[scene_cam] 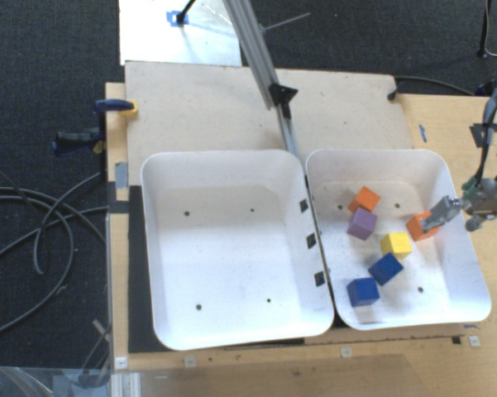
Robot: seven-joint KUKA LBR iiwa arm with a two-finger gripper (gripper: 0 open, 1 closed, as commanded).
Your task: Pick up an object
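Dark carpet surrounds your bench, two white bins on it. Your gripper (437, 216) is at the right bin's (459, 292) right wall, fingers pinched on an orange-red block (420, 227). Lift straight up and slowly, clear of the yellow block (396, 244) just beside.

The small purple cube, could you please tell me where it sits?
The small purple cube lies in the right white bin, just below the orange cube.

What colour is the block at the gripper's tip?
Orange block, in the camera view, right bin.
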